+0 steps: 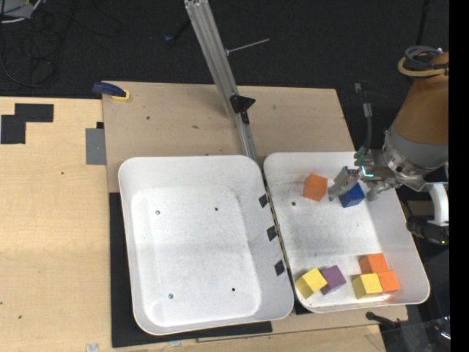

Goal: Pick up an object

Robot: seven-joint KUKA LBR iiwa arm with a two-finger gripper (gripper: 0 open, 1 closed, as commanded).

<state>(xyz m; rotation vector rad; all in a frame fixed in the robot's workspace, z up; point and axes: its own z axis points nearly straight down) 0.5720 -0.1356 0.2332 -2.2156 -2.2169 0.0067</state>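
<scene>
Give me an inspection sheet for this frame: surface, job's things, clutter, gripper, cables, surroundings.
Surface: wooden bench bearing the left bin and the right bin, side by side.
Job's things: all in the right bin. Orange cube and blue cube near the far side; yellow cube touching purple cube at the near edge; a yellow block and two orange blocks clustered in the near right corner.
Clutter: blue and yellow clamp at the bench's far left corner.
Gripper: gripper low over the blue cube; grip cannot be judged.
Cables: loose cables on the dark floor, top left.
Surroundings: slanted aluminium rail behind the bins.
</scene>
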